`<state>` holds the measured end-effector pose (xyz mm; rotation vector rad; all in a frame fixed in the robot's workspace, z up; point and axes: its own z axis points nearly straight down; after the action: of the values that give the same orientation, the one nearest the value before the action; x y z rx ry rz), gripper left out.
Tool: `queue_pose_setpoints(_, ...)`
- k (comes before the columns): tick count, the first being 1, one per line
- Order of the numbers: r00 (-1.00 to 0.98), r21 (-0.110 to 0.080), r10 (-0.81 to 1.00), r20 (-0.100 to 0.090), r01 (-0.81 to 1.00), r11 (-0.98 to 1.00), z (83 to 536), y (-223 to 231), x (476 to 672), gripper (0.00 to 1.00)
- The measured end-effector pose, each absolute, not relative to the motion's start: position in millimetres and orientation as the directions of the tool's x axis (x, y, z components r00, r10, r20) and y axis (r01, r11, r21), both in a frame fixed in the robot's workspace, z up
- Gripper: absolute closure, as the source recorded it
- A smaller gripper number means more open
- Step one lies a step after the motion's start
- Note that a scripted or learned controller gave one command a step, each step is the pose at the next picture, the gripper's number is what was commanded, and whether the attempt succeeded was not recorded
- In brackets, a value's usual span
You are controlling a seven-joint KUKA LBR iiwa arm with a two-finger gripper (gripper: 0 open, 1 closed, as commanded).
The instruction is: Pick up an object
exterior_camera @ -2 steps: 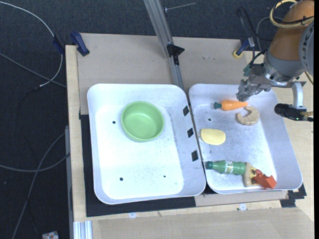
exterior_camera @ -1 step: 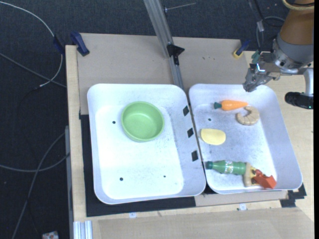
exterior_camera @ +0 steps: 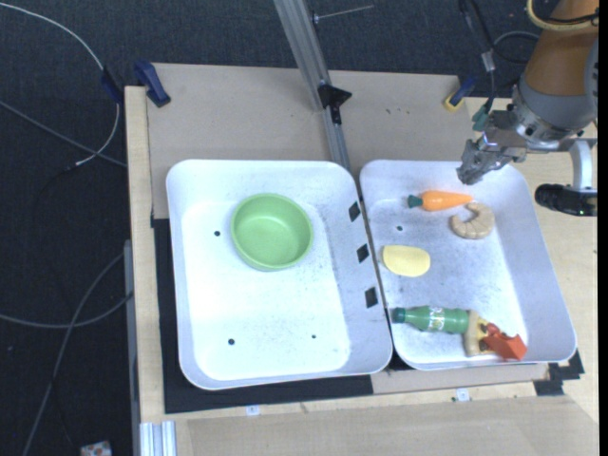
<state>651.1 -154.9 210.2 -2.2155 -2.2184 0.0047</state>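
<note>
Camera view: tool above carrot, grip state unclear; croissant, bottle nearby.

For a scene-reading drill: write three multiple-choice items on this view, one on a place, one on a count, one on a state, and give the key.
1. Where does the green bowl sit?
A. In the left bin
B. In the right bin
C. On the bare bench

2. How many things lie in the right bin?
A. Two
B. Three
C. Five

3. How does the green bottle rest?
A. Upright
B. On its side
C. Inside the bowl

Key:
1 A, the bowl sits in the left bin's upper half.
2 C, the carrot, tan curved piece, yellow piece, bottle and red-and-tan toy lie there.
3 B, its length runs flat along the bin floor.

The tool is above the right bin's far rim, near the carrot.
</note>
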Motion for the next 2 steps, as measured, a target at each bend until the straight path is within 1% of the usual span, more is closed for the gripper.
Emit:
queue_pose_setpoints(1, -0.003, -0.009, 1.000, 0.005, 1.000, 0.004, 205.8, -106.1, 638.2, 1.00)
queue_pose_setpoints(2, -0.006, -0.009, 1.000, 0.007, 1.000, 0.006, 214.6, -60.1, 634.1, 1.00)
